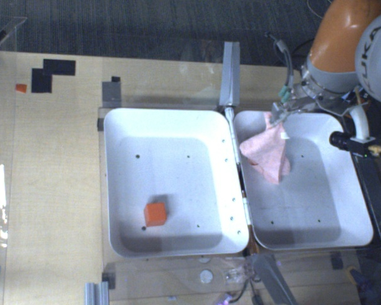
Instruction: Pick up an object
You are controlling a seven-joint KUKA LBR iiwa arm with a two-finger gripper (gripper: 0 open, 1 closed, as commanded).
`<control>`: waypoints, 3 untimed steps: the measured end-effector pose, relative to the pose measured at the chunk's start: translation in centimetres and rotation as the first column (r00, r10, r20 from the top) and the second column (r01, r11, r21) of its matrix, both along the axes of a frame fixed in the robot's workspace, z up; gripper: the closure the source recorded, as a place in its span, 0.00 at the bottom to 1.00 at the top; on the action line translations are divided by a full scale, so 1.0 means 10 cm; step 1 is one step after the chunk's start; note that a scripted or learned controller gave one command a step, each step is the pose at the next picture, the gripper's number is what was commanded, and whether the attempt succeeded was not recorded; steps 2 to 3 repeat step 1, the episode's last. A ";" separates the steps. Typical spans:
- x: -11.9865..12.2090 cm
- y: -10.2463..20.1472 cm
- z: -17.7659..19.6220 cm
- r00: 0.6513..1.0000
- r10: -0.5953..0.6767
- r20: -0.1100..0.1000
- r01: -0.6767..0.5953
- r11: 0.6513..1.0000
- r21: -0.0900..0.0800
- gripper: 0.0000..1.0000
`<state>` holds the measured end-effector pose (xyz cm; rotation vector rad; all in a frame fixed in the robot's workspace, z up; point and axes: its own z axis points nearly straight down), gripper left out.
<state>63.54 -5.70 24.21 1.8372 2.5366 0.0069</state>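
Observation:
A pink cloth (268, 152) hangs from my gripper (280, 114) over the back left part of the right bin (317, 234). The fingers are shut on the cloth's top corner, and the cloth droops down and to the left, its lower folds near or touching the bin floor. In the left bin (171, 132) an orange block (155, 214) lies on the floor near the front. The arm's orange band (343, 24) shows at the top right.
A grey metal divider post (228, 75) stands between the bins at the back. Black markers (51, 74) and a small orange square (21, 88) lie on the wooden bench at the far left. A black cable fitting (352, 142) juts over the right bin's right side.

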 end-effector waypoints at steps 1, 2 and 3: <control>0.35 0.16 -0.55 0.866 0.500 -0.001 -0.500 0.866 -0.003 1.00; 0.35 0.16 -0.55 0.866 0.500 -0.001 -0.500 0.866 -0.003 1.00; 0.35 0.16 -0.55 0.866 0.500 -0.001 -0.500 0.866 -0.003 1.00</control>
